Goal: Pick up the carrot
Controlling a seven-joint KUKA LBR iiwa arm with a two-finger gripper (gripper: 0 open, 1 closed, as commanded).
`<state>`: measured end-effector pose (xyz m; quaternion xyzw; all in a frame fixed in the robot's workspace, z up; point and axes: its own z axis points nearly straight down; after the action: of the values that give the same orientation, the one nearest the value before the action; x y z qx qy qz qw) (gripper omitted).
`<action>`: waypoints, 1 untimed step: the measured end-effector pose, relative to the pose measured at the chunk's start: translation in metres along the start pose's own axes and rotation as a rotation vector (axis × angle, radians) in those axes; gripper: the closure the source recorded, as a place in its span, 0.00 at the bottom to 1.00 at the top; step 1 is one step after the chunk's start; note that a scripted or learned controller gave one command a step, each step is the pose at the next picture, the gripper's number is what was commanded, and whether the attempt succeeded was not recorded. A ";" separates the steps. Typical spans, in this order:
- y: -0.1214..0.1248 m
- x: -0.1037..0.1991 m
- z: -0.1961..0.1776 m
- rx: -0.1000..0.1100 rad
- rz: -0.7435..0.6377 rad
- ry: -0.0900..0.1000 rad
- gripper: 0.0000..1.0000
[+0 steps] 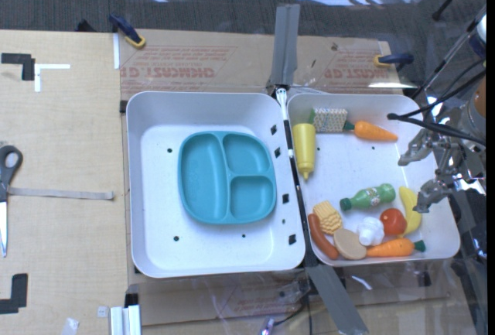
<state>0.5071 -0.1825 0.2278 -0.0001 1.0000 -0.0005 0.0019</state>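
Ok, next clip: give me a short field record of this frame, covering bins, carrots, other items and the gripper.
left bin: shallow white bin holding a teal three-compartment plastic plate
right bin: shallow white bin holding toy food
carrots: orange toy carrot near the far wall; second orange toy carrot at the near wall
other items: yellow mustard bottle, green bottle, red tomato
gripper: two-finger gripper open above the right bin's right side, holding nothing

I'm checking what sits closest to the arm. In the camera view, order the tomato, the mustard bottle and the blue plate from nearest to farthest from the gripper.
1. Tomato, right bin, just left of the gripper.
2. Mustard bottle, right bin's left wall.
3. Blue plate, left bin.
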 end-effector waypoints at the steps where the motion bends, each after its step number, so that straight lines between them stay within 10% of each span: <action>1: -0.038 -0.050 0.120 0.000 0.121 0.000 0.00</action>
<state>0.5576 -0.2210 0.1077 0.0604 0.9982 -0.0003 0.0019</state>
